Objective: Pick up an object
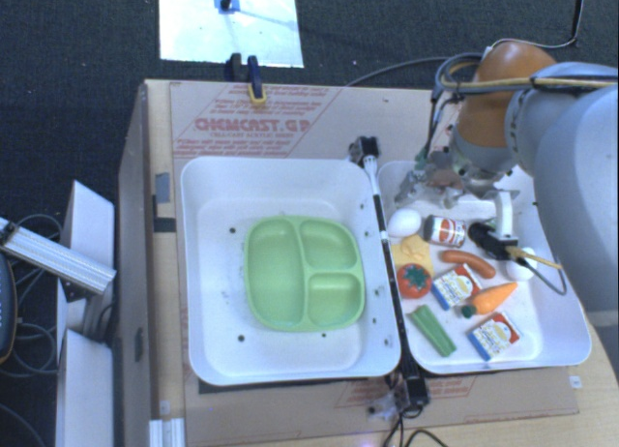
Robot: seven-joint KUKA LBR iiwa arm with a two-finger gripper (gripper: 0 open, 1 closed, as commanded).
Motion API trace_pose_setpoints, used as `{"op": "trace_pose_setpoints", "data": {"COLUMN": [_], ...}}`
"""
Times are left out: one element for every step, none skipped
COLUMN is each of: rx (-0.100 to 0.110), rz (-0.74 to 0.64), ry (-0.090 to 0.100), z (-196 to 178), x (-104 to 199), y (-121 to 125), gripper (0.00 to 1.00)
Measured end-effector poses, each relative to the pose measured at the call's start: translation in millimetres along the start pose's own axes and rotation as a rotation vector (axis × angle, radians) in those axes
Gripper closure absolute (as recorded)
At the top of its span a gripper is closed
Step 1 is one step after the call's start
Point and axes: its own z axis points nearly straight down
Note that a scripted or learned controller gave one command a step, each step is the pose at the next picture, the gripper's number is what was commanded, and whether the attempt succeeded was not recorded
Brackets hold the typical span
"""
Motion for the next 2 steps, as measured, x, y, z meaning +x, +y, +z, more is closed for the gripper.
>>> {"op": "trace_pose_setpoints", "data": {"rx": [-0.001, 0.001], "rz": [0.003, 0.003], "ry": [-0.001, -0.001], "z": [0, 0], "x": [-12, -9], "y": [0, -74], "gripper": [0.0, 0.0]}}
